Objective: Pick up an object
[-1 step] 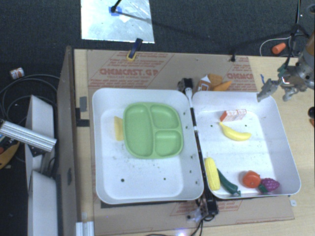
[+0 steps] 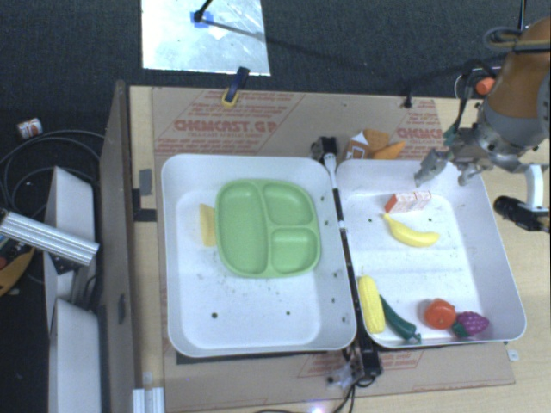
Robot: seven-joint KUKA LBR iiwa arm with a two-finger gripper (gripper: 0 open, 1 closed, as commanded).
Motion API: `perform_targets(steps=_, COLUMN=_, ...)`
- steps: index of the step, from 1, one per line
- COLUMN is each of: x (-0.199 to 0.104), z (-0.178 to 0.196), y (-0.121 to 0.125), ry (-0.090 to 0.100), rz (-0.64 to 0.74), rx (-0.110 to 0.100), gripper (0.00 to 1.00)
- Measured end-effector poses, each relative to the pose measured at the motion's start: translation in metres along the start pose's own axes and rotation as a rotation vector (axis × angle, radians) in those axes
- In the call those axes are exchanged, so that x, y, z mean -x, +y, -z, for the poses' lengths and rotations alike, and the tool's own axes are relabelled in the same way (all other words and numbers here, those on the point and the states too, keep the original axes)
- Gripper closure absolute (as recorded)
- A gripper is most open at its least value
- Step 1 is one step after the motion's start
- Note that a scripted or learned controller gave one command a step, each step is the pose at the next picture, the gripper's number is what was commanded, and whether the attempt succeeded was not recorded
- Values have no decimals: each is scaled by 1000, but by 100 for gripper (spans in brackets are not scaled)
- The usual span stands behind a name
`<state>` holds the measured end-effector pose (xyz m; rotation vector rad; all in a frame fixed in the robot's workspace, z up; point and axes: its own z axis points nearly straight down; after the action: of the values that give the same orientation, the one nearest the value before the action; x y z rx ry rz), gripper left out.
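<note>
Claw [image 2: 448, 169] at upper right of frame, fingers spread wide, gripping nothing; hanging over right bin [image 2: 508, 274] top edge, likely ready for drop onto red-white box [image 2: 408, 200] just below-left; banana [image 2: 411, 232] beside box.

Dark carpeted floor [image 2: 362, 24] with a shiny metal sheet [image 2: 205, 24], black cables [image 2: 34, 157] at left, pale wooden bench [image 2: 525, 274].

Robotics lab: bench [image 2: 482, 265], loose cables [image 2: 34, 166], toy food.
</note>
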<state>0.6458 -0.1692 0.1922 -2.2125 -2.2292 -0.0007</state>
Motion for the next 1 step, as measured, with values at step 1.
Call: perform_targets(steps=1, x=-10, z=-114, y=16, ry=1, rz=-1, rx=-4, gripper=0)
